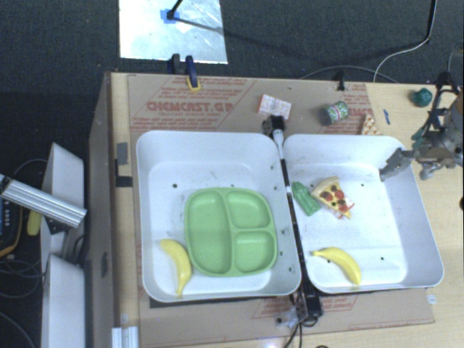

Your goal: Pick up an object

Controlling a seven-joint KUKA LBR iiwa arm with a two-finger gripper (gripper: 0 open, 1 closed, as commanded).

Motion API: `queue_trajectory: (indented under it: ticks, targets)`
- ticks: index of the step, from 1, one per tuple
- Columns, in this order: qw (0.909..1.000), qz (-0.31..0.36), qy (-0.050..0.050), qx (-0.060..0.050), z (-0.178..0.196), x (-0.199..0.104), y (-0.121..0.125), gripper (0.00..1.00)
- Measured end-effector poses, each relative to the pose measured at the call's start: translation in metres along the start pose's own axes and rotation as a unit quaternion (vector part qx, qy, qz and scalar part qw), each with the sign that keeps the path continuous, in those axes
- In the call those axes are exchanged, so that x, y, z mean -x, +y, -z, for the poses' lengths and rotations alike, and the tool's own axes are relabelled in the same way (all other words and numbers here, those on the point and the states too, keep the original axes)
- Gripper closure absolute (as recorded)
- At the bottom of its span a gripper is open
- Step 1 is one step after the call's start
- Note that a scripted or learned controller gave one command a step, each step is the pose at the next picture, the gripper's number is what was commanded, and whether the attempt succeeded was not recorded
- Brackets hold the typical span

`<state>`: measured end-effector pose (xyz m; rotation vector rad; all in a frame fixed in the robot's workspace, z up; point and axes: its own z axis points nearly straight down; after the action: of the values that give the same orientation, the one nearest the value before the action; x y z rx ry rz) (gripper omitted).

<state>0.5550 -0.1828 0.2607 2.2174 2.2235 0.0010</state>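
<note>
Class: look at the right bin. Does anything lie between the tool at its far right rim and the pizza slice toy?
Nothing visible does. The tool sits at the right bin rim; bare white floor runs from it to the pizza slice. The green piece lies beyond the slice, the banana nearer the camera.

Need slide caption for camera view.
Gripper over right white bin; yellow banana, pizza slice toy inside.

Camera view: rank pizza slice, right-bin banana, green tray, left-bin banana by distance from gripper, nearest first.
From the gripper at the right bin's far right edge:
1. Pizza slice, right bin, near the divider.
2. Right-bin banana, front of the right bin.
3. Green tray, left bin, centre.
4. Left-bin banana, left bin's front left.
</note>
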Motion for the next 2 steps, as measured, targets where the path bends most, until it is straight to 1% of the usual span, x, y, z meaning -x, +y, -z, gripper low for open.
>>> queue_trajectory:
  ticks: [1,2]
  targets:
    - [1.0000,0.001,0.000,-0.001,-0.091,-0.030,0.009,0.00]
    - [1.0000,0.000,0.000,0.006,-0.160,-0.038,0.020,0.00]
